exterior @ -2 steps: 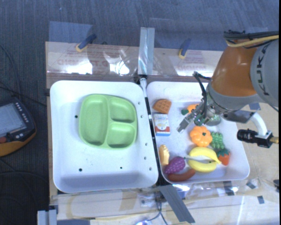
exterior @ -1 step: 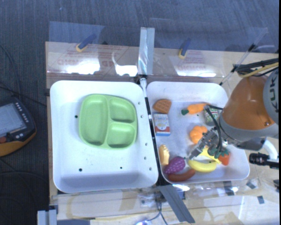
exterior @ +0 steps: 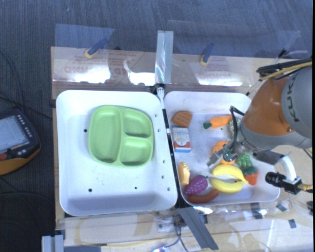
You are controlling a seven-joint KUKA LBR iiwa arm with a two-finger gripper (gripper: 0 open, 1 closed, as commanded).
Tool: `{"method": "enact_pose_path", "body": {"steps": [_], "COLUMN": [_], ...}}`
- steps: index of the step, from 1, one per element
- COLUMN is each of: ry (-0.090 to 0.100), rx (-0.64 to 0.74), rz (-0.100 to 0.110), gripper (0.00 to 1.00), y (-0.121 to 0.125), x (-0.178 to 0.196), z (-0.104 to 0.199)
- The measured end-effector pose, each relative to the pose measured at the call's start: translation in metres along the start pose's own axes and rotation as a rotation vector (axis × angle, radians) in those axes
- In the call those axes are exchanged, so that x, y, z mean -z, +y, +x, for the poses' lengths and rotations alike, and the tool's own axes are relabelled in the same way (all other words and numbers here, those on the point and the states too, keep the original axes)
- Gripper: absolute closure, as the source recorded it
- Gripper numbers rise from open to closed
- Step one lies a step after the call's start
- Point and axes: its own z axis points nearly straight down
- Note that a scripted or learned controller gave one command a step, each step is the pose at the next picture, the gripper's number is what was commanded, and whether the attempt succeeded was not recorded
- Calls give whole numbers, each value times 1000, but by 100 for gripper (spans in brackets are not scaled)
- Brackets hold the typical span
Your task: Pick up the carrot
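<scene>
I count two white bins side by side on the table [exterior: 63, 72]: the left bin [exterior: 73, 156] carries one green divided plate [exterior: 121, 135] with three compartments, and the right bin [exterior: 199, 101] carries all the toy food. The carrot [exterior: 219, 122] lies at the far side of the right bin, orange with a green top pointing left, just beside the arm's [exterior: 275, 112] orange band and apart from the other pieces. My pincer [exterior: 228, 155] sits low in the middle of the right bin, right above the yellow banana [exterior: 228, 173]; whether its tips are apart or together I cannot tell. One small orange piece [exterior: 219, 146] lies just left of the pincer, touching or nearly touching it. To the right of the banana I see one green bunch [exterior: 245, 160] with a red piece [exterior: 251, 178] just near of it. At the near edge there is one purple grape cluster [exterior: 197, 184], one dark red sausage-shaped piece [exterior: 203, 196] and one pale yellow piece [exterior: 184, 171]. By the divider sit one brown round piece [exterior: 182, 118] and, just near of it, one small carton [exterior: 181, 139]. Off the table on the left lies one handheld control pendant [exterior: 11, 136].
</scene>
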Motion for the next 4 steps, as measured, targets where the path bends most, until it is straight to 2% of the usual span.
{"method": "enact_pose_path", "body": {"steps": [1, 2, 3, 4], "ry": [-2, -7, -4, 3], "rx": [-162, -142, -139, -211], "rz": [-3, -6, 0, 10], "gripper": [100, 100, 0, 0], "y": [46, 12, 12, -5], "x": [59, 147, 144, 38], "z": [90, 44, 46, 9]}}
